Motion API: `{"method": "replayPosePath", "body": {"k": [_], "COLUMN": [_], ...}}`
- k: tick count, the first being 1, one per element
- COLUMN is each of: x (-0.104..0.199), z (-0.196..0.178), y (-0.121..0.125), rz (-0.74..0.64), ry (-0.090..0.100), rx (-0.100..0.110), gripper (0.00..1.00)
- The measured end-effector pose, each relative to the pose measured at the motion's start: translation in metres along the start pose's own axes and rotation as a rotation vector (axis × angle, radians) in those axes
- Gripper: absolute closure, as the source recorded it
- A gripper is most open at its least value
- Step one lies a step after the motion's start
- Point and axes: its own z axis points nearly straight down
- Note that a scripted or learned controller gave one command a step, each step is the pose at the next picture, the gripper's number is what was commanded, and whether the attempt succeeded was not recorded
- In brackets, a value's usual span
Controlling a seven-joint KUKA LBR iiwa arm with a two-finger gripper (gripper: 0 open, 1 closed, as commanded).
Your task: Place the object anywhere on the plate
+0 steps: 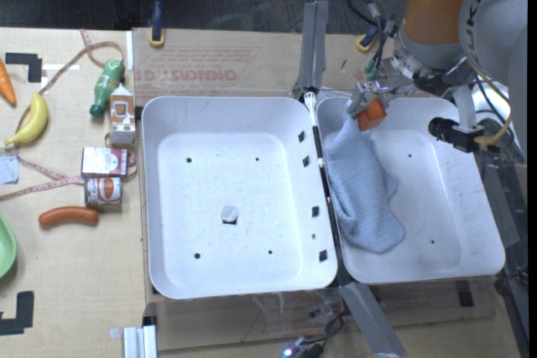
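A blue-grey cloth [361,189] lies crumpled along the left side of the right bin [445,205]. Its upper corner rises toward my gripper [369,106], which hangs over the bin's back left corner. A small orange piece [372,115] shows right at the gripper's tip, touching the top of the cloth. I cannot make out whether it is held or whether the cloth is pinched. A green plate [4,243] peeks in at the far left edge of the bench, well away from the gripper.
The left bin [168,180] holds a small grey disc [230,215]. On the bench to the left lie a banana [29,121], a green bottle [106,85], a small carton [122,117], a can [105,191] and a sausage [69,217]. A metal divider [315,54] stands between the bins.
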Motion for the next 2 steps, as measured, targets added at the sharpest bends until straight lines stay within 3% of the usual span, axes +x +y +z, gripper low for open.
{"method": "replayPosePath", "body": {"k": [1, 2], "x": [0.060, 0.065], "z": [-0.066, -0.106], "y": [-0.063, -0.116], "rz": [0.121, 0.145], "ry": [0.001, 0.001], "rx": [0.002, 0.003], "gripper": [1.00, 1.00]}}
